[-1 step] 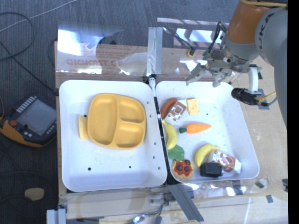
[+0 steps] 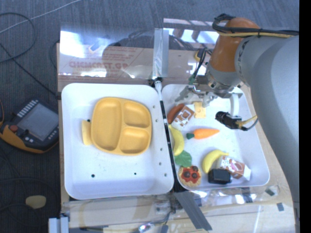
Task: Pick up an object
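Note:
My gripper (image 2: 196,100) hangs low over the far left part of the right bin (image 2: 256,155), with the orange band of the arm (image 2: 227,52) above it. It looks open, its fingers spread over a small yellow block (image 2: 199,112) that lies just below them. Nothing is gripped between them. A brown and white sausage-like toy (image 2: 179,114) lies just left of the block. Nearer the camera lie an orange carrot (image 2: 205,133), a yellow-green banana (image 2: 178,141), a yellow fruit (image 2: 213,158), a red and white packet (image 2: 235,167), a black block (image 2: 219,176) and a small pizza-like toy (image 2: 189,175).
The left bin (image 2: 80,178) holds a yellow divided plate (image 2: 121,125). A black connector with cable (image 2: 228,119) hangs off the arm over the right bin. A clear plastic wall (image 2: 112,57) stands behind the bins. A handheld pendant (image 2: 34,125) lies on the floor at left.

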{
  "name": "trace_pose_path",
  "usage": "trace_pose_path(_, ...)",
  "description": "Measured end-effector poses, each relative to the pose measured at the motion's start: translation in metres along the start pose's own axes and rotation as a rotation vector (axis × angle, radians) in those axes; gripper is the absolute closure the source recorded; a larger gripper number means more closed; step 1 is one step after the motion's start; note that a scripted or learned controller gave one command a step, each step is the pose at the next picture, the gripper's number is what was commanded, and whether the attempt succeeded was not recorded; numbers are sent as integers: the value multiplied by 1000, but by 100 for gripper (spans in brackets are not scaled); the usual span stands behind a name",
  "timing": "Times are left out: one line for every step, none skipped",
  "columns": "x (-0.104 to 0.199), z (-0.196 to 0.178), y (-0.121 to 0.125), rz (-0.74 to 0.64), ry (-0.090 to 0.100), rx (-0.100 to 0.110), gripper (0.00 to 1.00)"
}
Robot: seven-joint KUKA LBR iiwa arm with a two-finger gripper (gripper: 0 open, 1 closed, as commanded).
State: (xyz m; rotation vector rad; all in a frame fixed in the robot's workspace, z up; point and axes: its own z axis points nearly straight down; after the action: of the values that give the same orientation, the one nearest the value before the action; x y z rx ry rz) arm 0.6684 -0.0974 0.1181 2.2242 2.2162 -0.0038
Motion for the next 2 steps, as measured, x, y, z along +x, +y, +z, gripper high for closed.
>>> trace_pose_path(-3, 14, -24, -30, 0, -43, 0)
trace_pose_path(-2, 2, -22, -30, 4, -45, 100)
